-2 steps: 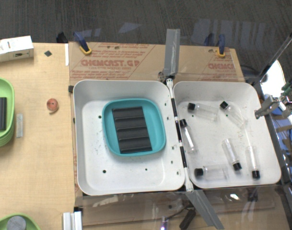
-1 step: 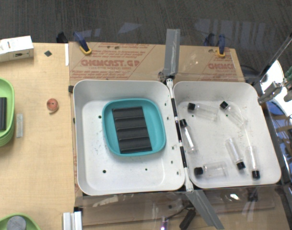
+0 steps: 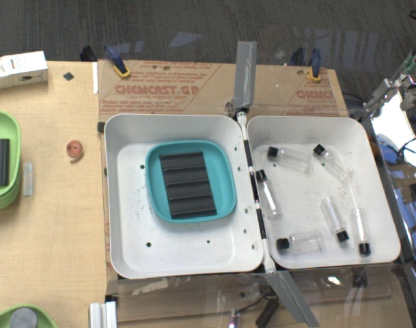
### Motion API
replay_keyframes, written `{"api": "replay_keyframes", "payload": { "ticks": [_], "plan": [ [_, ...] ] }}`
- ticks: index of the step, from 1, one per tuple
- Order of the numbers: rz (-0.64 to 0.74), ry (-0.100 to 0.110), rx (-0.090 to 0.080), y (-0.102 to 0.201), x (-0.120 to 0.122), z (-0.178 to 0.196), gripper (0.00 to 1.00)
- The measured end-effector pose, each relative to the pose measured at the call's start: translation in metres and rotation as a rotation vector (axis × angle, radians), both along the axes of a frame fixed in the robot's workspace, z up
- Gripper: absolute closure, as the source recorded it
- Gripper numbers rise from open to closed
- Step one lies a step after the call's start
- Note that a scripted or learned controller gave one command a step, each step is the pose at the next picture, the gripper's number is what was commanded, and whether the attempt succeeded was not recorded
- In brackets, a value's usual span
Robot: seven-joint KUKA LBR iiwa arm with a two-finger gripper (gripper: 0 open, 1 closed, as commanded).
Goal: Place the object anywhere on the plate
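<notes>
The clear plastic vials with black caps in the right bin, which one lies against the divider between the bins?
The clear plastic vial along the right white bin's left wall, cap toward the far end; the others lie out on the bin's floor.

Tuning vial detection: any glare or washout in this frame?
Camera view: blown-out white patch at the right edge; clear vials are faint against the white right bin; the teal plate in the left bin is evenly lit and sharp.
</notes>
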State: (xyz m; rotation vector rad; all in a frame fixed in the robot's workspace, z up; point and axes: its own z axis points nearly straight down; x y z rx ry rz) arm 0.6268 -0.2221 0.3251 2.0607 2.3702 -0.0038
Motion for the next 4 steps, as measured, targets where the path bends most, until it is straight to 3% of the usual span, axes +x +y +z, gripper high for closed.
{"api": "replay_keyframes", "payload": {
  "ticks": [1,2,3,4],
  "plan": [
    [-0.016,0.000,0.000,0.0005,0.0329,0.1161,0.00],
    [-0.093,0.000,0.000,0.0003,0.0328,0.1159,0.00],
    [0.043,0.001,0.001,0.0009,0.0331,0.1154,0.00],
    [-0.036,0.000,0.001,0.0003,0.0329,0.1155,0.00]
  ]
}}
